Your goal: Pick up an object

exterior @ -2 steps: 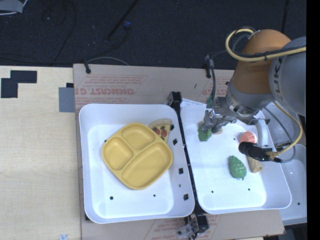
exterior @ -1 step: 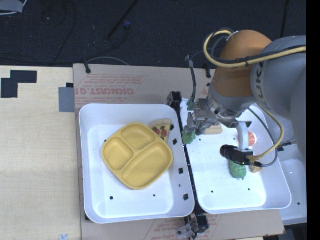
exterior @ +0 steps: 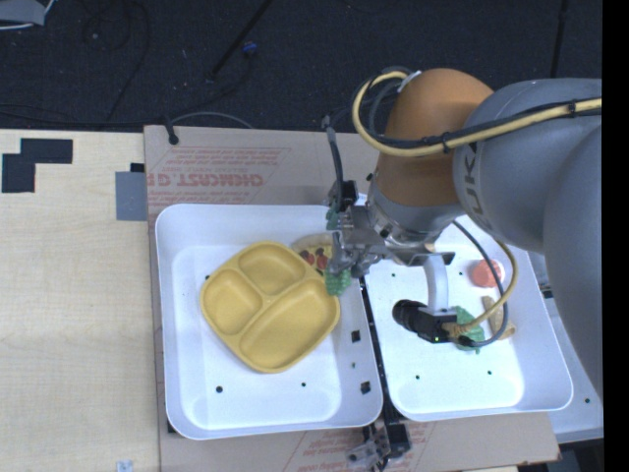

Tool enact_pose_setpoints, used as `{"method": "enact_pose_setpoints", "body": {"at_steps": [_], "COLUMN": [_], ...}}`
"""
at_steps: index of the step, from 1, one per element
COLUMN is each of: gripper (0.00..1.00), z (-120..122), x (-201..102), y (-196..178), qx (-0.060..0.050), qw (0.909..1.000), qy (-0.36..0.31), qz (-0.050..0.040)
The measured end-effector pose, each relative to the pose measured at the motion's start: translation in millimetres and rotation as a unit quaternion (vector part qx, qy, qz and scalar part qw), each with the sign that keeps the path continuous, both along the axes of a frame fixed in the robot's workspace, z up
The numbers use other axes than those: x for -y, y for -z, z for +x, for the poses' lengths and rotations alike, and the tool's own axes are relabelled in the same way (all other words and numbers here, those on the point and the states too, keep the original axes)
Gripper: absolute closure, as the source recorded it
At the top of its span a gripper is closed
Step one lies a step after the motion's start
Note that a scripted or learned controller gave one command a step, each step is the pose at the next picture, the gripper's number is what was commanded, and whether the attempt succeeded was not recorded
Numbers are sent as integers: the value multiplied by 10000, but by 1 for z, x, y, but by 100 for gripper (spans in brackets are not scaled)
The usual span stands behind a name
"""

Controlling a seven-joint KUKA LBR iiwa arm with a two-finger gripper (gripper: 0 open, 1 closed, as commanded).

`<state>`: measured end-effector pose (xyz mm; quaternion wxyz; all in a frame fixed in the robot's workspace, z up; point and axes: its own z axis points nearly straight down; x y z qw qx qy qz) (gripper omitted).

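A yellow divided plate (exterior: 267,306) lies tilted in the left bin (exterior: 197,382). Just past its far right corner, a small pale thing with red spots (exterior: 314,257) peeks out. My gripper (exterior: 340,264) hangs over the right edge of the left bin, close to the wall between the bins. A small green thing (exterior: 337,283) sits right at the gripper's tip, touching the plate's corner; whether it is held is unclear. In the right bin (exterior: 491,391) lie a pink round thing (exterior: 484,273) and a green thing (exterior: 473,332).
The arm's grey body and orange band cover the far part of the right bin. A cardboard sheet (exterior: 216,170) lies under both bins. Bare bin floor shows at the front of each bin.
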<state>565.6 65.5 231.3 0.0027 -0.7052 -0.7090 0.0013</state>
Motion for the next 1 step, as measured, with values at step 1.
{"method": "enact_pose_setpoints", "body": {"at_steps": [1], "gripper": [100], "z": [-21], "x": [-45], "y": [12], "qx": [-6], "qw": [10000], "qy": [3], "qz": [-5]}}
